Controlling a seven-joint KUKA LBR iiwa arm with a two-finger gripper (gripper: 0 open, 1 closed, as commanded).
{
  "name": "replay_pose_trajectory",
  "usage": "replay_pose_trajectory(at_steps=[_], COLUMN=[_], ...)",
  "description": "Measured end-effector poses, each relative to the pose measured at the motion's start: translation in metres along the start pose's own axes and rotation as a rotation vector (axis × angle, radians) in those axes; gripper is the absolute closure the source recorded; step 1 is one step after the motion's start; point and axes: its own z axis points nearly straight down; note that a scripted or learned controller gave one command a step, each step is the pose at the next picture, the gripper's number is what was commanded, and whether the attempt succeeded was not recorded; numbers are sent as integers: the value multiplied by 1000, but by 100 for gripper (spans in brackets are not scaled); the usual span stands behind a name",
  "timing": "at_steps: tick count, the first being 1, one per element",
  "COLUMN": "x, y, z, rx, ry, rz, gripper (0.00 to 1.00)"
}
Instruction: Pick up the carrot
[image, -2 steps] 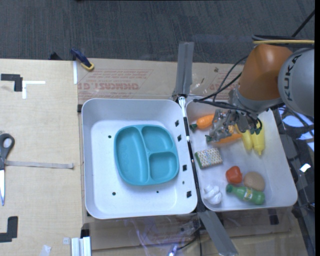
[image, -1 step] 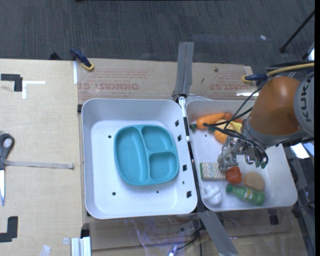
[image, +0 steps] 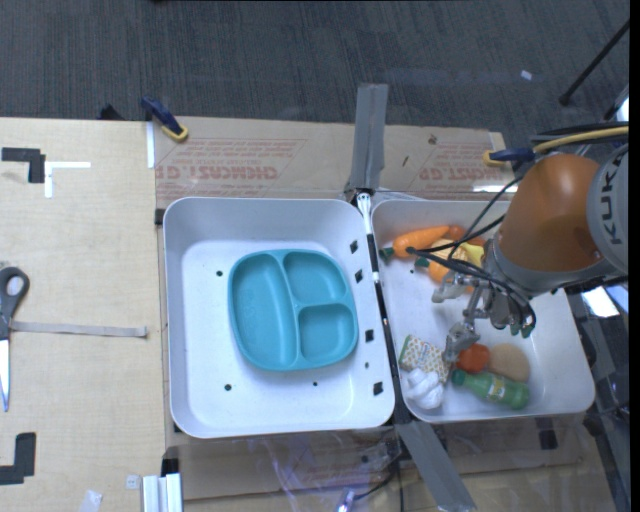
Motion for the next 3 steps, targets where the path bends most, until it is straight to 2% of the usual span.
replay_pose_trajectory(at_steps=[1, 2, 3], x=[-48, -50, -61], y=[21, 22, 101], z=[7, -3, -93], rx=[2, 3, 2], ry=[16, 11, 14], rz=[308, 306, 408], gripper=[0, 100, 100])
